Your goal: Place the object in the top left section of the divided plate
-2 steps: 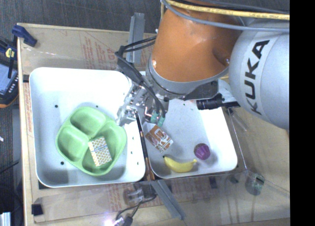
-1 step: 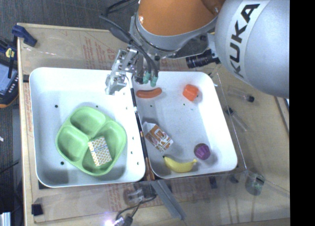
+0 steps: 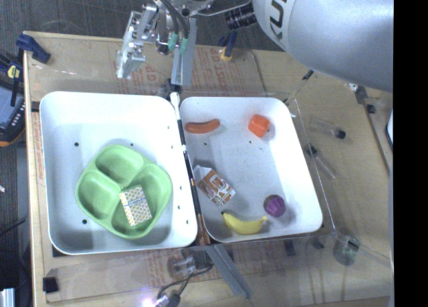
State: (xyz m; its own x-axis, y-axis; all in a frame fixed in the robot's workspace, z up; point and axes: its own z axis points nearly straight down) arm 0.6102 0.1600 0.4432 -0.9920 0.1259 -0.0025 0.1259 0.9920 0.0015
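A green divided plate (image 3: 107, 182) lies in the left bin (image 3: 60, 132). A small patterned yellow and blue packet (image 3: 136, 206) rests in the plate's lower right section. My gripper (image 3: 154, 63) hangs high above the far edge of the bench, over the back end of the seam between the two bins. Its fingers (image 3: 130, 48) are spread wide, so it is open with nothing between them. It is well clear of the plate and the packet.
The right bin (image 3: 301, 158) holds a sausage (image 3: 202, 126), an orange piece (image 3: 259, 125), a brown and white wrapper (image 3: 215, 188), a banana (image 3: 244, 223) and a purple fruit (image 3: 274, 205). The arm's big grey body fills the upper right.
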